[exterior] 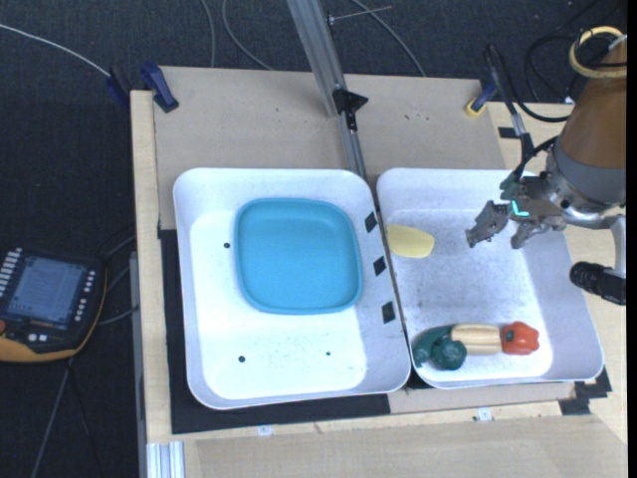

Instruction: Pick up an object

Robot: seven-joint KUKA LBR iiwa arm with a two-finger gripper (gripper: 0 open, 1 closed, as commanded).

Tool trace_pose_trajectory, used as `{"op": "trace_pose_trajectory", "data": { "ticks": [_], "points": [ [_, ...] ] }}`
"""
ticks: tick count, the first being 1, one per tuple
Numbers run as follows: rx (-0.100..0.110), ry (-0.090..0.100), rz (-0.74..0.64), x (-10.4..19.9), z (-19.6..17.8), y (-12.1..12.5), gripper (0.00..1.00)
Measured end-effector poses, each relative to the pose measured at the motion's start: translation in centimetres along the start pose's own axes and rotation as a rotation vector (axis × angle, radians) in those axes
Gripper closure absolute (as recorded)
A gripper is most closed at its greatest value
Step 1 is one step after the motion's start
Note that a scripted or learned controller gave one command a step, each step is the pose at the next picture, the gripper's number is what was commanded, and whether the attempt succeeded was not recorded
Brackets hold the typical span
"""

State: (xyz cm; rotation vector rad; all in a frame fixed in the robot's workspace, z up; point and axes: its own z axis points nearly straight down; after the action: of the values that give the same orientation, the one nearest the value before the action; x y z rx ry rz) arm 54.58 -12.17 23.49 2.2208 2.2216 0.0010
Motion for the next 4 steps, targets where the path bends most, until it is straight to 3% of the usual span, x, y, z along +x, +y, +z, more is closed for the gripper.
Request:
{"op": "trace_pose_trajectory", "data": {
  "ticks": [1,3,4],
  "points": [
    [0.000,0.000,0.000,0.0,0.0,0.0,0.00],
    [0.005,0.000,0.001,-1.0,10.9,0.9,0.00],
    [0.003,0.000,0.000,-1.0,14.1,0.8,0.00]
  ]
}}
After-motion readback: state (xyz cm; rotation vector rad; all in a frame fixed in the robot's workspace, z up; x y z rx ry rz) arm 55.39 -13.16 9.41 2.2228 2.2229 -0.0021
